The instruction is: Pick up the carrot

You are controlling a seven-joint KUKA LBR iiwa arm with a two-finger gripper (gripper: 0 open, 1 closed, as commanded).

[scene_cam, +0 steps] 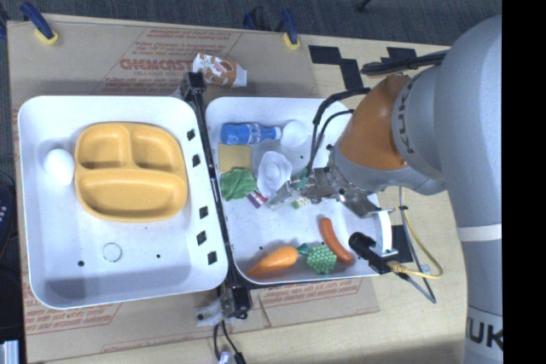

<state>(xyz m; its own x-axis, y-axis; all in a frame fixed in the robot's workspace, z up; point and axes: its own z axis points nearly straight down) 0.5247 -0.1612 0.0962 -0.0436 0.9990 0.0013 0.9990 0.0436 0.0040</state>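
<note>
The carrot (273, 261) lay on its side against the near wall of the right bin (281, 106), orange, tapered, its green leafy top (321, 257) pointing right toward a red sausage (335, 239). Bare white floor lay just above it. The tool (300, 190) sat mid-bin among a crumpled clear cup (273, 170), a green cloth (238, 182) and small clutter; whether its fingers were parted could not be told. The left bin (43, 268) held a yellow divided tray (131, 170).
</note>
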